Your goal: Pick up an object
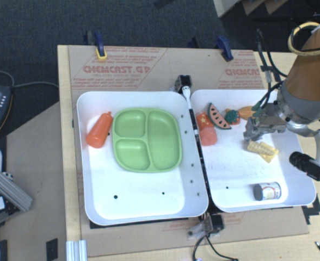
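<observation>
Tool [256, 133] above yellow corn piece [262, 149]

Bright even light, soft shadows, slightly blurred

Bench [149, 69] with two white bins [94, 162] side by side

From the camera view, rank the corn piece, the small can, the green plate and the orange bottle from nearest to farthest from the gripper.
1. Corn piece: right bin, just below the gripper.
2. Small can: right bin, near its front edge.
3. Green plate: middle of the left bin.
4. Orange bottle: left bin, beyond the plate's far side.
</observation>
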`<state>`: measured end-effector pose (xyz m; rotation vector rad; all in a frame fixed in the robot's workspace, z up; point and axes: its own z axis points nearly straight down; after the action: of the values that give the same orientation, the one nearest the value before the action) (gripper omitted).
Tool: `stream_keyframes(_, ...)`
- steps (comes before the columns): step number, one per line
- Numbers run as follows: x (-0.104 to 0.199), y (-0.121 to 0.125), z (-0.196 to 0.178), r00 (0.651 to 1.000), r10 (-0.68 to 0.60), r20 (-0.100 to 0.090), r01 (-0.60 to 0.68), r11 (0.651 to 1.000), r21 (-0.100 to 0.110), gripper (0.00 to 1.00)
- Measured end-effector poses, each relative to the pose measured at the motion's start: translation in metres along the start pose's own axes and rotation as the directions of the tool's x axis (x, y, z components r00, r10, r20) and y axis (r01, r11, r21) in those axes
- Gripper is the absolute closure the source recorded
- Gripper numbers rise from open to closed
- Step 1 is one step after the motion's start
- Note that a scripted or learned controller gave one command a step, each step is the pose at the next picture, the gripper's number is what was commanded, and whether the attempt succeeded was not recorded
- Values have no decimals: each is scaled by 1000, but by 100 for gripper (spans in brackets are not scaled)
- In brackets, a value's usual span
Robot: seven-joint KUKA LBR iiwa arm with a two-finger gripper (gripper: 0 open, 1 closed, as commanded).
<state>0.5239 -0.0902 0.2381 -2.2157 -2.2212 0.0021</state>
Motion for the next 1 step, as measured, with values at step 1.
stream_keyframes(1, 5, -22, 13, 1000, 4, 1, -4, 1000, 0, 100)
